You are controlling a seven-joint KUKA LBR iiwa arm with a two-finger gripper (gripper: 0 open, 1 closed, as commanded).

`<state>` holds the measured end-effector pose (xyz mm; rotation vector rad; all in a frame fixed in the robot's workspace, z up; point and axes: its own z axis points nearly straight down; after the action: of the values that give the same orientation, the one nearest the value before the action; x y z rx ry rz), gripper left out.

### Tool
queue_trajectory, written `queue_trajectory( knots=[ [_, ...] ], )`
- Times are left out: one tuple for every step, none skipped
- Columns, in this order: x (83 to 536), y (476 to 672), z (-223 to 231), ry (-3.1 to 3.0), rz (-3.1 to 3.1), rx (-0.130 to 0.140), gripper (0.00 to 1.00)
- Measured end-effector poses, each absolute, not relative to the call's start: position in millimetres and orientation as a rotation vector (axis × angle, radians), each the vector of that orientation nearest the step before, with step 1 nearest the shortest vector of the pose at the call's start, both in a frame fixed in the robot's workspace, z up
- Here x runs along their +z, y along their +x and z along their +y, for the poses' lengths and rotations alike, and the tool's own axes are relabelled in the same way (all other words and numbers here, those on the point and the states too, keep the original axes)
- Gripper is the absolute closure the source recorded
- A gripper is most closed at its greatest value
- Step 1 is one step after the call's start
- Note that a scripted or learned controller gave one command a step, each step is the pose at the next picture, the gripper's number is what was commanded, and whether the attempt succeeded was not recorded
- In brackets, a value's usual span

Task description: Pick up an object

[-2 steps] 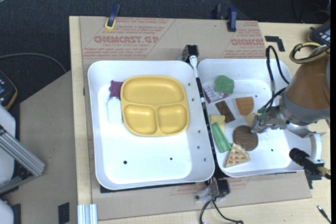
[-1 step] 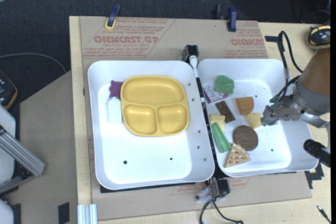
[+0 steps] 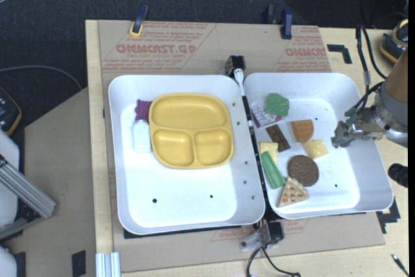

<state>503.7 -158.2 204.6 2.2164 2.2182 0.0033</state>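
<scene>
toys crowd the right bin (image 3: pixel 343 188), so we hover our hand (image 3: pixel 342 136) beside the yellow block (image 3: pixel 316 149); its grip we cannot tell.

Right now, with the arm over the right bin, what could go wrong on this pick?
1. The toy food lies crowded: the yellow block sits beside the orange piece and the brown cookie, so a descent may nudge neighbours or catch two.
2. The gripper hangs near the right bin's outer side, apart from the items, so closing there would likely grab nothing.
</scene>
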Motion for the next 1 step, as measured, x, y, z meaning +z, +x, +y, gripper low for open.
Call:
queue_trajectory(
  knots=[
    [226.2, 504.9, -158.4, 2.216, 2.219, 0.003, 1.0]
  ],
)
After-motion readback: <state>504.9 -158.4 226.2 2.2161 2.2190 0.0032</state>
